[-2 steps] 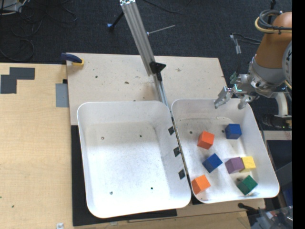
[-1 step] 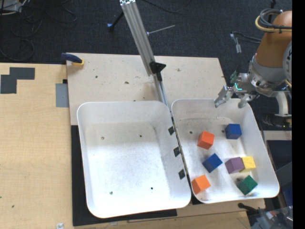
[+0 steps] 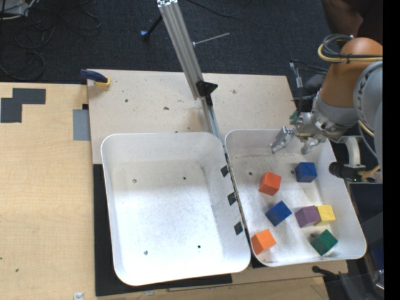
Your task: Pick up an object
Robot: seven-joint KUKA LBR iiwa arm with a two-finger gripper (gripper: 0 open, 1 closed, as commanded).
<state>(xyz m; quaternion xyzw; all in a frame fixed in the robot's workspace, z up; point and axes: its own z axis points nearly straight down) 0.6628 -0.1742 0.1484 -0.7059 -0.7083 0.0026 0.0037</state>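
Below tool (image 3: 294, 144): blue cube (image 3: 305, 172)

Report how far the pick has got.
Done: nothing lifted; all seven blocks lie in the right bin. In hand: the gripper hangs with open fingers above the bin's far end, holding nothing. Left: descend onto a block, maybe the nearby blue block or orange block, close and lift.
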